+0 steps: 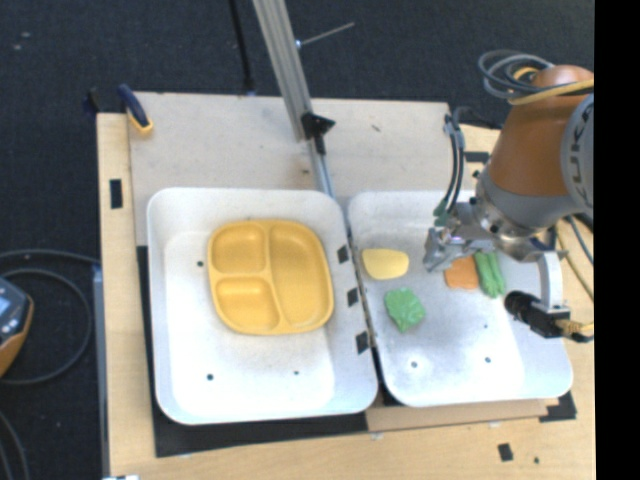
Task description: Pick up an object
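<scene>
**Arm over the right bin, objects lying on its floor**

The gripper hangs low over the right bin, near its back half, below the grey wrist and the orange band of the arm. From this angle I cannot tell whether it is released or clenched, and nothing is visibly caught in it.

Just to its left, the pale yellow object lies on the bin floor, close to the divide between the two bins. Just to the gripper's right sits a small orange object, with a long green object lying against its right side, partly under the arm. In front of the yellow piece, a little nearer the camera, rests a crumpled green object, apart from the others.

The left bin holds a yellow divided tray with three compartments, sitting flat near the bin's middle. Both bins rest on the wooden bench.
</scene>
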Controlling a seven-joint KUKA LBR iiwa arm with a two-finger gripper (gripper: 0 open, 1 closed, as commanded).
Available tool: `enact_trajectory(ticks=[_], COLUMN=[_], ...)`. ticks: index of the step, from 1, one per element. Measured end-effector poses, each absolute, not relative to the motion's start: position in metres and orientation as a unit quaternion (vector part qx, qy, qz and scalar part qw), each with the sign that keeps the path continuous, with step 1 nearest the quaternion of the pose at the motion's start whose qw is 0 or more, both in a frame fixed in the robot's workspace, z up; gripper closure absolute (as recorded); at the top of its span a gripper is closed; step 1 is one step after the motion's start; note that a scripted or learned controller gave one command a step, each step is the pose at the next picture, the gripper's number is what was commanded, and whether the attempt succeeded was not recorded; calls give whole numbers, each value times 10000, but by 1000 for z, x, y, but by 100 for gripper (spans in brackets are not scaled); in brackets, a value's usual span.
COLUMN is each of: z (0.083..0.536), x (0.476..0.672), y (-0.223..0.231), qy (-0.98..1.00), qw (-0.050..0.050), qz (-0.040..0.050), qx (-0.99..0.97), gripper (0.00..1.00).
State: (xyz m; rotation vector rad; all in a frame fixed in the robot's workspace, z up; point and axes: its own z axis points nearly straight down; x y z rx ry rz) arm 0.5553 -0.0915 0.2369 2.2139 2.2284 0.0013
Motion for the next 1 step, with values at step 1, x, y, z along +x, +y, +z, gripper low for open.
enact_trajectory(ticks=[1], z=[248], x=[577], y=[-43], qy=[7098], qw=[9], qz=[15], qx=[7044], gripper=[100])
